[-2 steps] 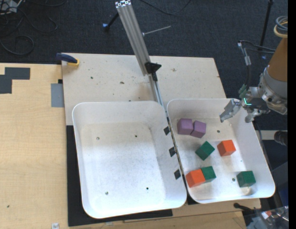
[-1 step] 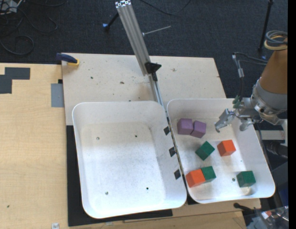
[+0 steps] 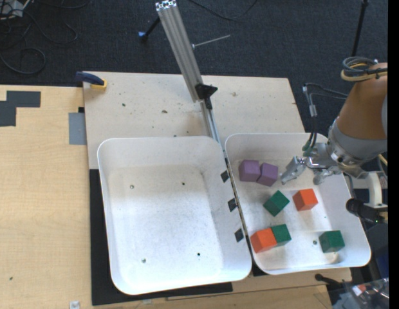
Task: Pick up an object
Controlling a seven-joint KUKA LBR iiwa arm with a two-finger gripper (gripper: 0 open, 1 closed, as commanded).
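We count two purple cubes [image 3: 258, 171], three green [image 3: 276, 203], two orange; the nearer orange cube [image 3: 305, 199] lies just below our spread, empty gripper [image 3: 307, 173]

The arm [image 3: 361, 118] is cut off at the right edge. A pale thing [image 3: 331, 257] beside the near-right green cube [image 3: 331, 240] is too small to tell.

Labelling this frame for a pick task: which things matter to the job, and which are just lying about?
Job: gripper; right bin; purple blocks; orange blocks; green blocks.

Lying about: left bin; metal rail; blue clamp; floor cables.
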